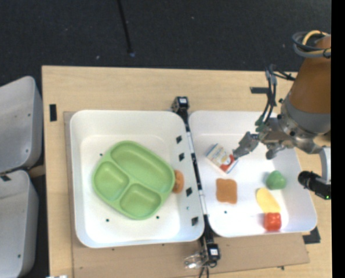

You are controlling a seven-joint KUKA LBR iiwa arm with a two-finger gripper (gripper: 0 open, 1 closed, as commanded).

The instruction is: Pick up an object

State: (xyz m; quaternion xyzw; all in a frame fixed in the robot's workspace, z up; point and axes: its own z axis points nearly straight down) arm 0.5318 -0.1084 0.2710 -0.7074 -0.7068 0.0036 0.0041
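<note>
Gripper (240, 149) over right bin (242, 225), just at 3 o'clock of the small packet (220, 157); can't tell its state. At 6 o'clock of the packet: brown toast (226, 190). Green ball (275, 180), yellow piece (267, 200), red piece (272, 220) toward 4 o'clock. Green tray (133, 179) in left bin (85, 225).

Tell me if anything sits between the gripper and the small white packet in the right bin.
Nothing visible does. The gripper hangs just right of the white packet; the brown block and green ball lie off to the side.
</note>
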